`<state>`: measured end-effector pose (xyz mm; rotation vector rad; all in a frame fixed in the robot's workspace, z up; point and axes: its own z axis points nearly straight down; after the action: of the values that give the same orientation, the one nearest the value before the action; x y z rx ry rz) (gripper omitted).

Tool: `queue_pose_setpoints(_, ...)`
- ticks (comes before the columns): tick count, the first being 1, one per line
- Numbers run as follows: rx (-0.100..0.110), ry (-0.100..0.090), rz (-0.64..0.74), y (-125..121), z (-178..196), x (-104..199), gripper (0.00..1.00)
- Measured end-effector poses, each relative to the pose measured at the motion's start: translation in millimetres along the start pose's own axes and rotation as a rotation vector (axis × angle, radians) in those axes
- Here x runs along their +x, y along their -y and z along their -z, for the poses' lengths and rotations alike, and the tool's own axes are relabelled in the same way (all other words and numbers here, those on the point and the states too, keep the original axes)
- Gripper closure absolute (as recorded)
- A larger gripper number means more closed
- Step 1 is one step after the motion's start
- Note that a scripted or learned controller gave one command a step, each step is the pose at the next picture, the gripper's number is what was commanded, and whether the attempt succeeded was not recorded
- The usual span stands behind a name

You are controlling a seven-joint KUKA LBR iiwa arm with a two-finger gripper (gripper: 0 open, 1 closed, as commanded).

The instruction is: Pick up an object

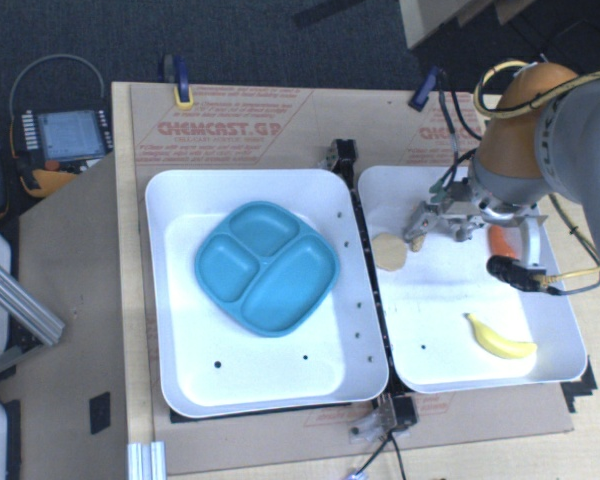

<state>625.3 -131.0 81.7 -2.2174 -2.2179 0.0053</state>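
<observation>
You've got two white bins on the counter (130, 268). The left bin (180, 368) holds a blue divided plate (267, 266), lying flat near the middle. The right bin (450, 358) holds the loose items: a banana (500, 340) near the front right, a round tan piece (389, 252) against the left wall beside the divider, and something orange-red (502, 240) partly hidden under the arm.

The arm (540, 118) reaches in from the right, and the pincer (435, 220) sits low over the back of the right bin, between the tan piece and the orange-red thing. You can't tell how far apart its jaws stand — the metal parts blur together from this angle — and nothing is visibly held in it.

Nearest candidate looks like the tan piece, just beside the pincer. It's probably light and stiff, maybe a toy food item, with a smooth rounded edge that could slip; take it across its width, and watch the bin wall crowding one side. The banana is likely the easier grab — light, open space all round, pinch across the middle of the curve. The plate is probably too wide and flat; only its rim offers a hold.
</observation>
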Motion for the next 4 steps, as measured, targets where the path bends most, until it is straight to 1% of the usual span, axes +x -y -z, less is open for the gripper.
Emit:
queue_pose_setpoints(1, -0.006, 0.001, 0.000, -2, 14, 0, 1.00)
queue_pose_setpoints(2, -0.011, 0.003, 0.000, -2, 57, 3, 1.00)
queue_pose_setpoints(3, -0.013, 0.003, 0.001, -8, 121, 5, 1.00)
queue_pose_setpoints(4, -0.013, 0.003, 0.001, -9, 156, 5, 1.00)
